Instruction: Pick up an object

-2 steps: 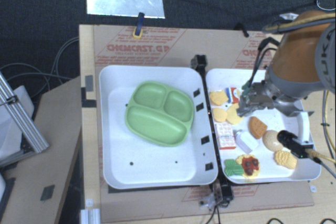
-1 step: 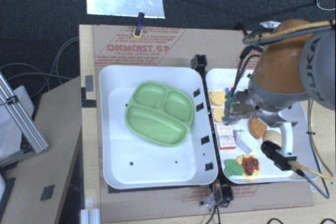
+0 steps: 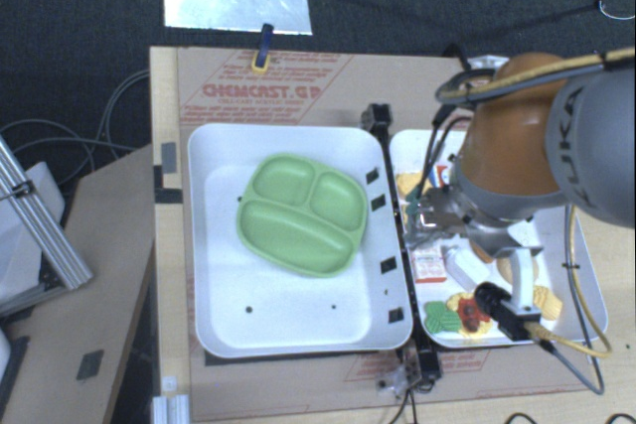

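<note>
Looking down on a bench (image 3: 164, 94) with two white bins side by side. Find the pincer (image 3: 494, 251) low inside the right bin (image 3: 594, 285), tucked beneath the grey wrist and its orange band. Cannot tell whether released or clenched (too much arm in the way), and cannot make out anything grasped.

Count several candidates in that right bin:
- a white packet with red print (image 3: 428, 265), just left of the pincer
- a yellow piece (image 3: 407, 184) toward the far end
- a green piece (image 3: 440, 317) and a red piece (image 3: 469, 315), touching each other at the near end
- another yellow bit (image 3: 545, 301) near the right wall

Cannot name these more closely at this size. In the left bin (image 3: 214, 213), see a green divided plate (image 3: 301, 213) lying flat, well apart from the pincer.

Place the task at the reach-in stage: down among the small things, grasp unconfirmed. Left to do, by this reading: close on one piece, probably one beneath the wrist, then raise it clear of the bin. Treat the pick as not yet achieved.
</note>
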Robot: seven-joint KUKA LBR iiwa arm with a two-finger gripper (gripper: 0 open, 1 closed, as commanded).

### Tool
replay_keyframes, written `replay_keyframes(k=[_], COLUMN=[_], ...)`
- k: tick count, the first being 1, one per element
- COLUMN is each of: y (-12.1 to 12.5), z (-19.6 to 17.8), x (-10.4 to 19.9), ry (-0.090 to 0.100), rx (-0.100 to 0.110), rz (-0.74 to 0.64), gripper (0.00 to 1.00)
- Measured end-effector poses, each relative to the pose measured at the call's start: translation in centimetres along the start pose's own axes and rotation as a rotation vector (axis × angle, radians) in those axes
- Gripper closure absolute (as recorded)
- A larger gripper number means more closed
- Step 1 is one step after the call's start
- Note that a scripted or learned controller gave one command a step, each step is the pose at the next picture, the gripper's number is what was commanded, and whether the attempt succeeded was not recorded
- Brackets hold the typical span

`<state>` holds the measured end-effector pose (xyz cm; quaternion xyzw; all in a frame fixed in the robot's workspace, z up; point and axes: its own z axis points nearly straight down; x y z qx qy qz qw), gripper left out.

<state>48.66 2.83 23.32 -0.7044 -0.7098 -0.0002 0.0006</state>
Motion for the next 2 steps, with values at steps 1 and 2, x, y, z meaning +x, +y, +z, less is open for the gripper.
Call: replay_keyframes(k=[1,2], y=[-0.61,-0.46], z=[0.98,0.91], x=[0.02,0.43], ry=[0.000,0.000], rx=[-0.001,-0.002], rz=[0.006,0.003], gripper=[1.00,1.00])
